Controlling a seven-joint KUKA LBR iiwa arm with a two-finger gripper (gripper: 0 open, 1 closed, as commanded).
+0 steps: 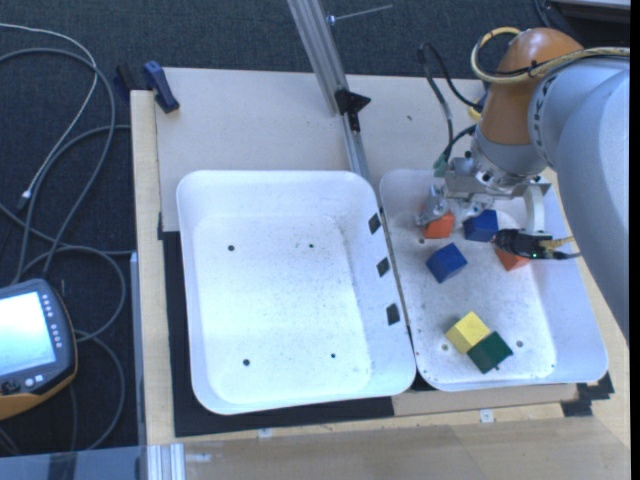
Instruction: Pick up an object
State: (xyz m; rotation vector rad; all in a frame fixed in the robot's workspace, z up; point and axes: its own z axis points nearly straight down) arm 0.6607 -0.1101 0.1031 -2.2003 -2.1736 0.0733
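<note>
My gripper [452, 206] is down in the far part of the right bin [570, 348], under the orange-banded wrist. An orange block [438, 227] lies just below and left of it, partly covered by the gripper. One blue block [481, 225] sits right beside the gripper on its right. A second blue block [446, 262] lies a little nearer the front. Another orange piece [512, 259] sits to the right, next to a cable end. Near the bin's front, a yellow block [467, 331] touches a green block [490, 352].
The left bin [280, 288] stands beside the right one, with small black clips on the shared wall. A metal post [325, 48] slants up behind the bins. A blue clamp [160, 85] sits at the bench's far left corner.
</note>
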